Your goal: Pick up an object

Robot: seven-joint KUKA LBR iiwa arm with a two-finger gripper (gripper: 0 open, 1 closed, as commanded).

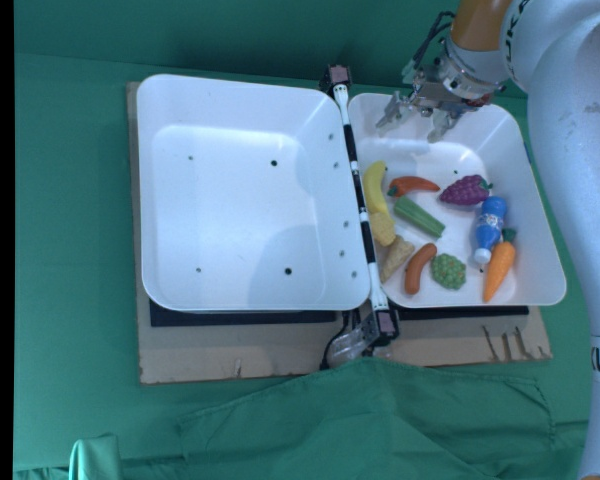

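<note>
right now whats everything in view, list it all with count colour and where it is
bins: 2, white, side by side on the bench; all the toys lie in the right one
banana: 1, yellow, left side of right bin
chilli: 1, red, beside the banana
cucumber: 1, green, middle
grapes: 1 bunch, purple, upper right
bottle: 1, blue and white, right side
carrot: 1, orange, lower right
sausage: 1, orange-brown, lower middle
round bumpy toy: 1, green, beside the sausage
cone-shaped piece: 1, tan, lower left
cloth: green, covering the bench
arm: 1, grey with orange band, from the right
gripper: 1, over the right bin's far edge, fingers apart, holding nothing
</note>
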